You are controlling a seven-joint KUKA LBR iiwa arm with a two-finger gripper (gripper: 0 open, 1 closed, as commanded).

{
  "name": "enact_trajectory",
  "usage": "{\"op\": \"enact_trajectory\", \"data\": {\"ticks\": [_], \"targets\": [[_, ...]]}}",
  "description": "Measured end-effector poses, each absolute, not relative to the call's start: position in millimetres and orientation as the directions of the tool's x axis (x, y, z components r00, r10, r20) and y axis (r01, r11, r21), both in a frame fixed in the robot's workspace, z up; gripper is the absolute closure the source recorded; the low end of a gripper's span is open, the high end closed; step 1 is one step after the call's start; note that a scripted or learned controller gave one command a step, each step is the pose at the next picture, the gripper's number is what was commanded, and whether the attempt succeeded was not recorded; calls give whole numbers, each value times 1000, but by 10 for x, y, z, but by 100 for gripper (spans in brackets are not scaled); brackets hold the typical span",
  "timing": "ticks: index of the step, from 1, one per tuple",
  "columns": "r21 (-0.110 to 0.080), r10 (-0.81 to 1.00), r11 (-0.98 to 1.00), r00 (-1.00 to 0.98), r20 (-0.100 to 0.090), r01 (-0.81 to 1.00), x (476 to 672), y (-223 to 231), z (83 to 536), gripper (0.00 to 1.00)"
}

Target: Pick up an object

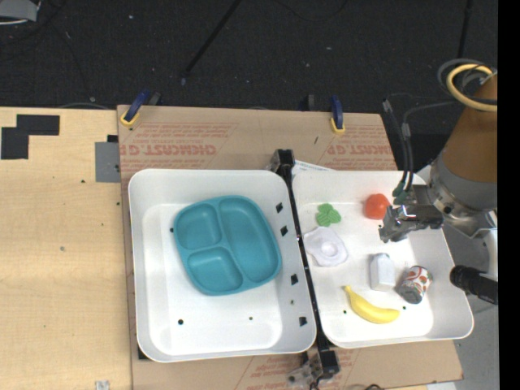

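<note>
A: How many things are in the right bin (455, 323)?

B: Six: one red ball (375, 206), one green piece (327, 214), one clear cup (326, 249), one white block (380, 270), one banana (372, 307), one patterned ball (414, 283).

A: And the left bin (154, 315)?

B: One teal plate (225, 244) with three compartments.

A: The tool (396, 224)?

B: Just beside the red ball, at its 4 o'clock. If it is open or holds something, I cannot tell.

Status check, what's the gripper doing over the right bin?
Gripper low over right bin, nothing seen in it. Red tomato just beside it. White block and banana lie nearer the front.
</note>
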State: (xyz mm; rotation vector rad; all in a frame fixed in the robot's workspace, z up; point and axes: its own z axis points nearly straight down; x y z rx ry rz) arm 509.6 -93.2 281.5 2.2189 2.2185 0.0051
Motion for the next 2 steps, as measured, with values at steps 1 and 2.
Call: {"op": "enact_trajectory", "data": {"ticks": [1, 2], "targets": [[0, 1000, 3, -3, 0, 1000, 5070, -441, 2787, 100], [-1, 1000, 4, -4, 0, 1000, 5035, 53, 2730, 100]]}}
